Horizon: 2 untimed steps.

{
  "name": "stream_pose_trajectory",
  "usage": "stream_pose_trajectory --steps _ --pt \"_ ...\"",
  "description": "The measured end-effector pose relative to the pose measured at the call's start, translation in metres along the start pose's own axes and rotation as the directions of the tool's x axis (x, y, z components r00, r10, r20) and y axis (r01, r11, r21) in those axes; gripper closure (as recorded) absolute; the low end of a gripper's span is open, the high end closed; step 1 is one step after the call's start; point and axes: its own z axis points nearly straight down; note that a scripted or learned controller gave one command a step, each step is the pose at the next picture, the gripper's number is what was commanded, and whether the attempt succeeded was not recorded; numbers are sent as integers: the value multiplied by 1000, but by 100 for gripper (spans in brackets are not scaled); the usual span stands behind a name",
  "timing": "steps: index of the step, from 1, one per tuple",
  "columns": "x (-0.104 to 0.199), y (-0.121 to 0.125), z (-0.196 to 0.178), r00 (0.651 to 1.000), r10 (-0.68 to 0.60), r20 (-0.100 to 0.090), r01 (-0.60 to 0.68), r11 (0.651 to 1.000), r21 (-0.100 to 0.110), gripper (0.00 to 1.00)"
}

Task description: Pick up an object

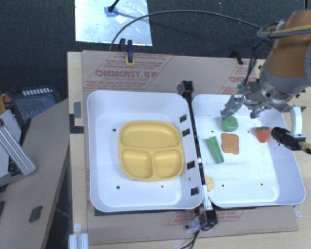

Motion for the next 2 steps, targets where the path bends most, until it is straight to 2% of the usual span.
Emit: stream_pose_trajectory --steps 1,2 --pt "0 2 -6 1000 -2 1 2 1000 -11 0" --pt "9 -2 45 1000 0 0 0 1000 -7 0"
